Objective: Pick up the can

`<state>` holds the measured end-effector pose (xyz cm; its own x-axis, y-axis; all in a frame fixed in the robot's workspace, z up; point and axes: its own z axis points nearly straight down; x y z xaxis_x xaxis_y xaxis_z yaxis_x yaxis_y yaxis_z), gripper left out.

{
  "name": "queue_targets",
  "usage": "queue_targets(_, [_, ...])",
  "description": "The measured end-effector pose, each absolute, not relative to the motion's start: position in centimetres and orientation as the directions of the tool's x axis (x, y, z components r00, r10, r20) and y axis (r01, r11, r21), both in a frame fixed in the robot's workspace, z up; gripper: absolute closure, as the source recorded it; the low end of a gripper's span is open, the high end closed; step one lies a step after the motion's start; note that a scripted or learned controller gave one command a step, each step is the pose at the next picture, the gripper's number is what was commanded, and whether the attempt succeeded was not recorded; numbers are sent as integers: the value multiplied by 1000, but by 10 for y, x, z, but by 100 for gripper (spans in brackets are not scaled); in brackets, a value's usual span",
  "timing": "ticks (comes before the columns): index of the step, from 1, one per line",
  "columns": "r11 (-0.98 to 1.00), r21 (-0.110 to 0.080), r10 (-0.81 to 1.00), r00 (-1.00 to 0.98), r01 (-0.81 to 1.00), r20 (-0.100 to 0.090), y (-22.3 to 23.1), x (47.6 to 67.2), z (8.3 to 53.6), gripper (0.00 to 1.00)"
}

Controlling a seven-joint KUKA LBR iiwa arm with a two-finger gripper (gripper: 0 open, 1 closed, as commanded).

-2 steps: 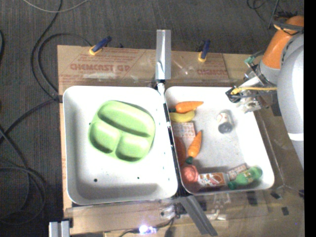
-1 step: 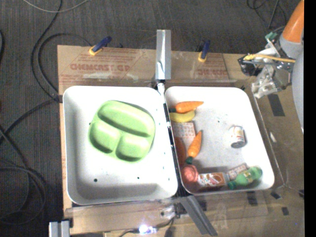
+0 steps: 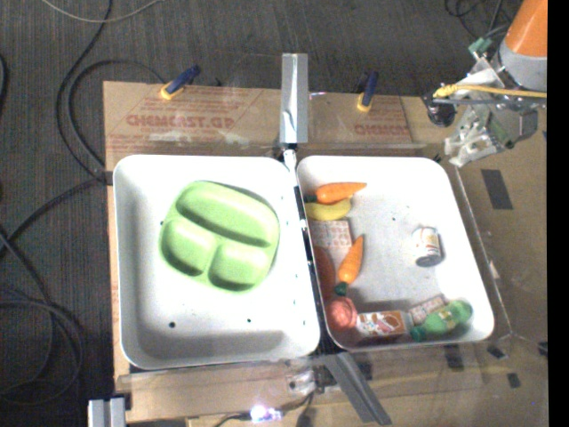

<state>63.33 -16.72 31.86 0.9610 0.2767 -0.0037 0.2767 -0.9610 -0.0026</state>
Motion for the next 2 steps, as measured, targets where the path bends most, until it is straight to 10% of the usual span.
queue_targets(1, [-961,-2,276,961,276,-4,-168,633,319,0])
queue_targets(2, [-980,-6,201,980,201,-5,-195,552,155,0])
